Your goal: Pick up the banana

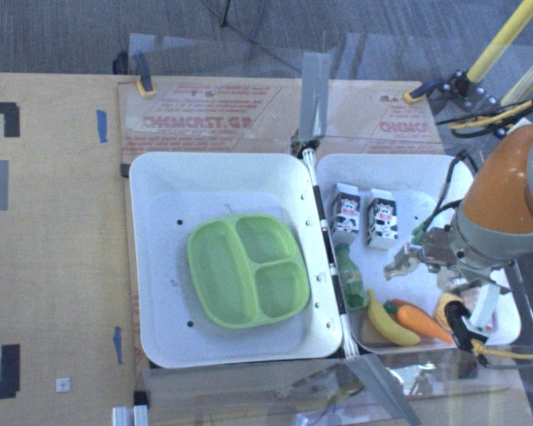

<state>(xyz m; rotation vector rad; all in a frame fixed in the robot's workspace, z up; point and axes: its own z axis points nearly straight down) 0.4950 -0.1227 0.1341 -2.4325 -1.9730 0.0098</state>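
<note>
Grey with an orange band, the arm (502,207) reaches in from the right and hangs over the right bin (400,165), closer to the lens than anything on the counter (53,238). Its tool (401,264) points left over the middle of that bin; how far open it is cannot be told from this angle, and nothing can be made out in its grip. Near it, toward the bin's front edge, lies the banana (386,320), slanting, apart from the tool and close against a carrot (419,322) on its right. Left of the tool a green bottle (348,276) lies along the bin's left wall, its near end just beside the banana. Farther back stand two cow-printed cartons (346,211) side by side. Across the divide, the left bin (160,193) holds a green plate (247,269) with three compartments, set about in its middle. Both bins rest on printed cardboard (204,118) laid over the counter
</note>
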